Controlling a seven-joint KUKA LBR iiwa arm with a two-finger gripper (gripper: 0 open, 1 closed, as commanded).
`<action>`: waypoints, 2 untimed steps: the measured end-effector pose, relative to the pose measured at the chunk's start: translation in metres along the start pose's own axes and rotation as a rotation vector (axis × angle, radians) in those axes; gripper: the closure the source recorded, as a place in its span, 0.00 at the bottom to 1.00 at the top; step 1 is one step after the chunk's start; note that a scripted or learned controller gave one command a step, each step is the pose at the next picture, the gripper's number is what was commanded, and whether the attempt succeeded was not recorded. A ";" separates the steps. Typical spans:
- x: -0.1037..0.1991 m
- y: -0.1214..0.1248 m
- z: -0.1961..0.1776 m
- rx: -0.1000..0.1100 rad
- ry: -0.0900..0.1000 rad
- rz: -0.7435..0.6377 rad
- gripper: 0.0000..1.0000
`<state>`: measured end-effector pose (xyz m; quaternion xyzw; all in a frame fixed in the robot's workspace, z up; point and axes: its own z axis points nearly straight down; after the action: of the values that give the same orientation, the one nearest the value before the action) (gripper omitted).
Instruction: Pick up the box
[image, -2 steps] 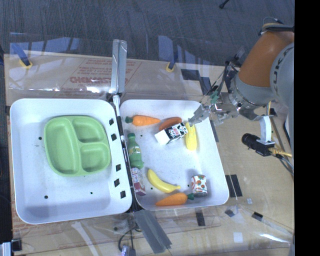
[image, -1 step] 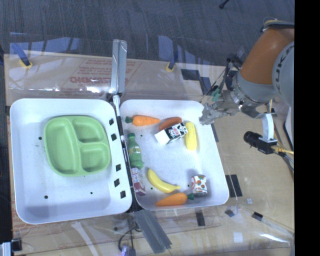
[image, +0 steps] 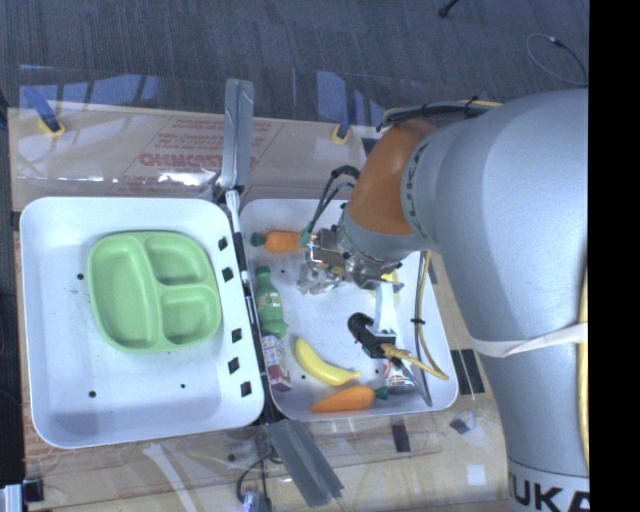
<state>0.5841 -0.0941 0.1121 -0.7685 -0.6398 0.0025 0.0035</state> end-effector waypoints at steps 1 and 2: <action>0.049 0.064 -0.093 -0.006 0.002 0.567 1.00; 0.113 0.044 -0.079 -0.001 0.000 0.457 1.00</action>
<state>0.6481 0.0087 0.1904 -0.8934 -0.4492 0.0030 0.0025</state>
